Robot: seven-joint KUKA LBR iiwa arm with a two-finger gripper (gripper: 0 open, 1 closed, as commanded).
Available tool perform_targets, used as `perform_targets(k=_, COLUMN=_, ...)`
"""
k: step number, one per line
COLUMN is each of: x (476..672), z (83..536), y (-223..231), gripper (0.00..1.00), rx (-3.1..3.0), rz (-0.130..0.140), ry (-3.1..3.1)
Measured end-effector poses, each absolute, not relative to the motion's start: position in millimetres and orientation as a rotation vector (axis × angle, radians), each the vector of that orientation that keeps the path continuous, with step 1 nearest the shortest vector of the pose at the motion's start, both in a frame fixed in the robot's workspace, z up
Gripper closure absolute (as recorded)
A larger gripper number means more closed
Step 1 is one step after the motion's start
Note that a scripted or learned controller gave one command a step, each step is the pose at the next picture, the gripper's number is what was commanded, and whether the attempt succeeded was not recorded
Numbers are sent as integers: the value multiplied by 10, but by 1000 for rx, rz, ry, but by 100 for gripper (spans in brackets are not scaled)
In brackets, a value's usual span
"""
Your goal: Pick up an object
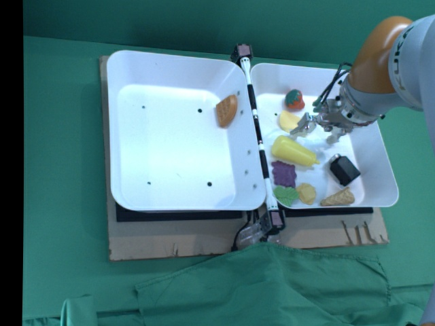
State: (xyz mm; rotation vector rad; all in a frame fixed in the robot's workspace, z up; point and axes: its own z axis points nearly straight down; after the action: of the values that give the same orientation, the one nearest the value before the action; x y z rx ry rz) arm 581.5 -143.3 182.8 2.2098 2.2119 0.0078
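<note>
I judge this the approach step: my arm [401, 53] reaches over the right bin [380, 175], and the gripper [319, 129] hangs low over its middle with nothing between its fingers, which stand spread apart. Candidates lie close: the yellow corn-shaped toy [293, 151] just below it toward the bin's inner wall, a pale yellow piece [289, 120] beside it, a red strawberry [294, 99] near the far edge, a black block [344, 169] toward the near right. The next move calls for centring over one piece, descending, then closing.

The green-draped bench [61, 148] carries a cardboard sheet [163, 240] under both bins. The left bin [136, 66] holds one orange waffle piece [227, 110] by its right wall. Along the right bin's near edge lie a purple piece [284, 174], a green one [286, 195], a cookie [306, 193] and a cone [338, 197].
</note>
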Motion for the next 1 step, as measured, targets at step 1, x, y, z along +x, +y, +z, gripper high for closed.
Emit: perform_targets(k=1, x=5489, z=1837, y=-1599, gripper=0, rx=2216, rz=12, ry=2205)
